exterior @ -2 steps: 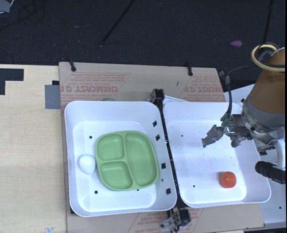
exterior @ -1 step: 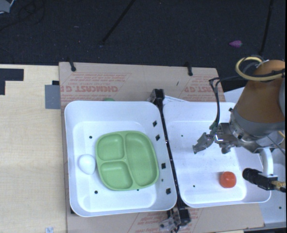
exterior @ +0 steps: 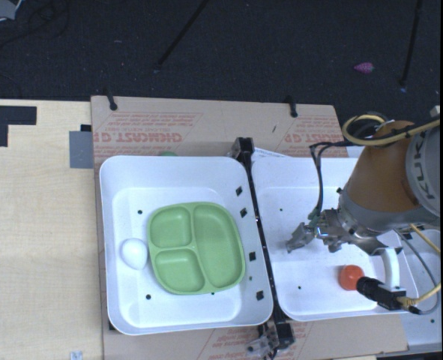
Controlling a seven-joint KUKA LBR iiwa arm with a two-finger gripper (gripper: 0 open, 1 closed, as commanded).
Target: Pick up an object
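Rising nearest the lens, the arm is hanging over the right bin, cut off at the frame's edge. From left: a white ball is lying just beside a green plate in the left bin; the gripper is hovering, its grip too blurred to tell; an orange ball is sitting near it, under the wrist.

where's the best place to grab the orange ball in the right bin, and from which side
Take the orange ball across its widest middle, coming straight down from above. It is round with no handle or edge, and it rests on the floor of the right bin, so a side approach would likely roll it away.
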